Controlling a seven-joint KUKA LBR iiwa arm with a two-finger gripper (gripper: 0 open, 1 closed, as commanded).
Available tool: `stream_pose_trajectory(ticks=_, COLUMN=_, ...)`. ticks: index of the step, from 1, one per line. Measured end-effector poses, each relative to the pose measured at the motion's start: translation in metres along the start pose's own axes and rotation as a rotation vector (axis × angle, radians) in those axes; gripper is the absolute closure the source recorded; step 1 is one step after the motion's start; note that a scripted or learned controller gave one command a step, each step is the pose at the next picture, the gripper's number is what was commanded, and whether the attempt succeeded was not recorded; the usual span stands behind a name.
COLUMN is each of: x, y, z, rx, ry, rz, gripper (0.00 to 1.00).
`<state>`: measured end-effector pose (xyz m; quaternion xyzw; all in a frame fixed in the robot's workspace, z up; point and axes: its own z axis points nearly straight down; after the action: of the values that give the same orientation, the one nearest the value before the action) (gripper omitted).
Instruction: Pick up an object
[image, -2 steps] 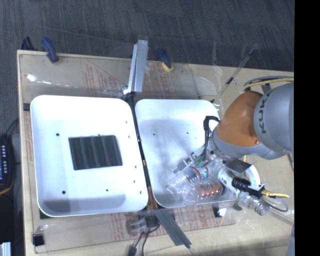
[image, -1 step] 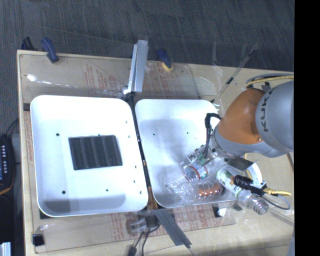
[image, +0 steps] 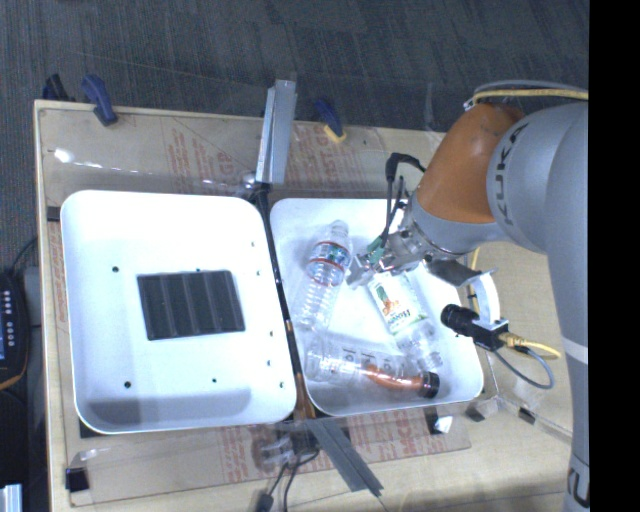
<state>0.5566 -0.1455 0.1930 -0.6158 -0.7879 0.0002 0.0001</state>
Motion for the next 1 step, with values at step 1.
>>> stream_pose_trajectory(ticks=1, x=-0.0001, y=-0.0002, z=0.0001, rx=0.000, ry=0.000, rz=0.000, gripper=0.00)
